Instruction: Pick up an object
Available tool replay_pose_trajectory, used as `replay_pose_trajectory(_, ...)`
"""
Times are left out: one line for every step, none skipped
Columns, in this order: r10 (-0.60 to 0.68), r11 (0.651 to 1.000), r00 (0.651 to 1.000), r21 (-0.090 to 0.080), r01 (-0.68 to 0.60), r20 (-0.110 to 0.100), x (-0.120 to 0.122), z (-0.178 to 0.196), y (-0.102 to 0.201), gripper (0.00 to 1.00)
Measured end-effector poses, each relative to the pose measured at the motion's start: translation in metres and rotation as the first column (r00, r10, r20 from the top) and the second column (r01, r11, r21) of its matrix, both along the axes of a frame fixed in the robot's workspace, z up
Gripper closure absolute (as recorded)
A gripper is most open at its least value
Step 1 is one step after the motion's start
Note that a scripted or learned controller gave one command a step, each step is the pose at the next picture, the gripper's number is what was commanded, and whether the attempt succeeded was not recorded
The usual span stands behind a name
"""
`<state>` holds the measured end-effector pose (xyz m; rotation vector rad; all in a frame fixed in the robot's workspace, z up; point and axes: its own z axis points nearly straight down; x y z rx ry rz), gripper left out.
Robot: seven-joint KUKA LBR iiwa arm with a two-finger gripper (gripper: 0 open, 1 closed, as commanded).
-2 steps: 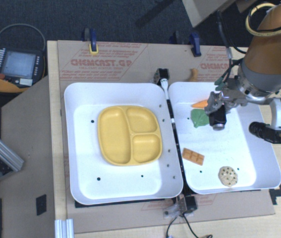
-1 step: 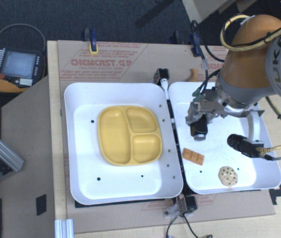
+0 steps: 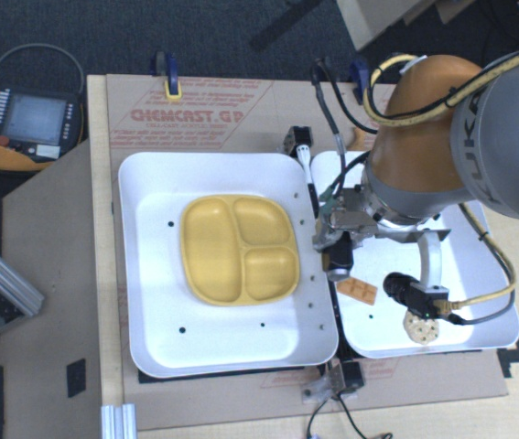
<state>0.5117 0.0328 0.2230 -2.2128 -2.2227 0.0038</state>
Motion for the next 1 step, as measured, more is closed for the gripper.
replay_pose_trajectory(0.001,1.0,1.0,0.0,-0.001,0.002,-0.007,-0.0006,0.0458,1.0)
